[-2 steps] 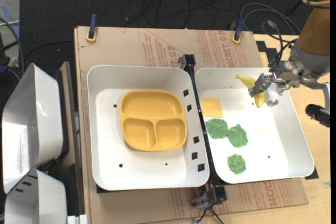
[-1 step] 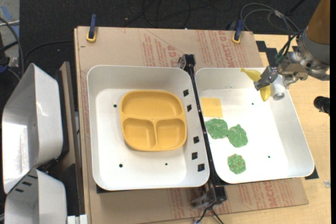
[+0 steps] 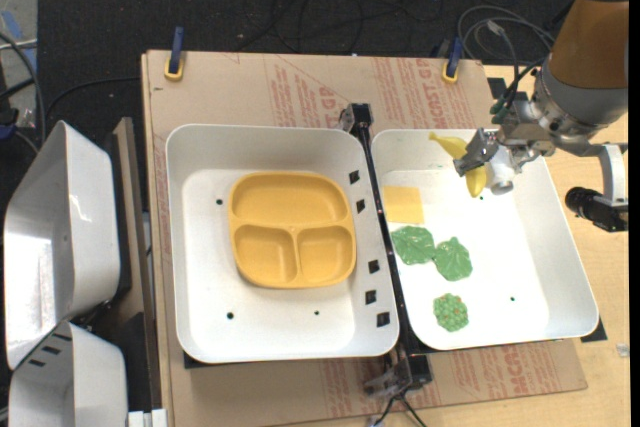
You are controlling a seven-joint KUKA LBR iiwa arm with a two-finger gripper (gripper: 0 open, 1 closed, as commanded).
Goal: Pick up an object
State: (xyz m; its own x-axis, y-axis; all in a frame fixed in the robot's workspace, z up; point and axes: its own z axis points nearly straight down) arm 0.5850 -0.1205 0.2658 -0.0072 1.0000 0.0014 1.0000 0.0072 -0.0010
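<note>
Your target sits in the right-hand shallow white bin (image 3: 560,245): a curved yellow plastic banana (image 3: 462,158), lying toward the bin's twelve o'clock edge. Its upper end points to about eleven o'clock and its lower tip hangs down toward six. The arm's metal two-finger gripper (image 3: 488,165) is right against it, at the banana's three o'clock side, and the lower part of the fruit appears to lie between or just beside the fingertips. You cannot tell from this angle how far the jaws stand apart, nor whether they truly have hold of the banana.

At the banana's seven o'clock you find a flat pale-yellow square slice, like cheese (image 3: 403,205), lying near the bin's left wall. Below that, toward six o'clock, lie three leafy green plastic pieces: a lettuce-like clump (image 3: 411,244), a second green clump (image 3: 453,258) touching it at its four o'clock, and a third round green piece (image 3: 451,312) apart from them, near the bin's front edge.

At nine o'clock from all of this, the left-hand white bin (image 3: 200,165) holds a yellow-orange plastic divided plate with three compartments (image 3: 293,227), sitting about at the bin's centre.

The grey arm with its orange band (image 3: 592,25) comes in from the two o'clock corner.
</note>
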